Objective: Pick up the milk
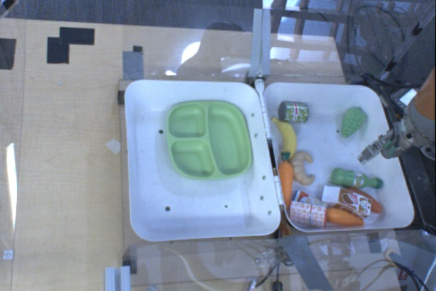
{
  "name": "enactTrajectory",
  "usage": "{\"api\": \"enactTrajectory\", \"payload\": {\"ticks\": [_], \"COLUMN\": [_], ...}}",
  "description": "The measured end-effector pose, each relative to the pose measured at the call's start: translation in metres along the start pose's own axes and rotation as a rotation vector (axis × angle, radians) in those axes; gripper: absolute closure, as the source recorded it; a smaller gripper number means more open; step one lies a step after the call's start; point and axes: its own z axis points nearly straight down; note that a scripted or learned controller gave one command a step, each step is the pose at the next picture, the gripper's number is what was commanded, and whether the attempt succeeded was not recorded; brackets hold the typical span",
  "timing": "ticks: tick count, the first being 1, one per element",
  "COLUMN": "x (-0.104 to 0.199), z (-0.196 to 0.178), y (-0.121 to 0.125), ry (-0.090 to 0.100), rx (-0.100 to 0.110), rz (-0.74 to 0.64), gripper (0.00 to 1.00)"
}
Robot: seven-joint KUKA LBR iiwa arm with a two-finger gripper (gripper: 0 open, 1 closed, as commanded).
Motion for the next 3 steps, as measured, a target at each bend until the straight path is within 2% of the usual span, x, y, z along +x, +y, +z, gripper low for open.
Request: {"api": "enactTrajectory", "payload": {"ticks": [1,2,3], "x": [0.049,0.062,0.059], "z": [-0.246,-0.105,-0.072], "y": [0.077,0.026,0.001], "ry": [-0.001,0.007,0.006], "rx": [-0.002,0.006,0.01], "rz": [-0.032,-0.166,0.492], "gripper": [1.0,1.0,1.0]}}
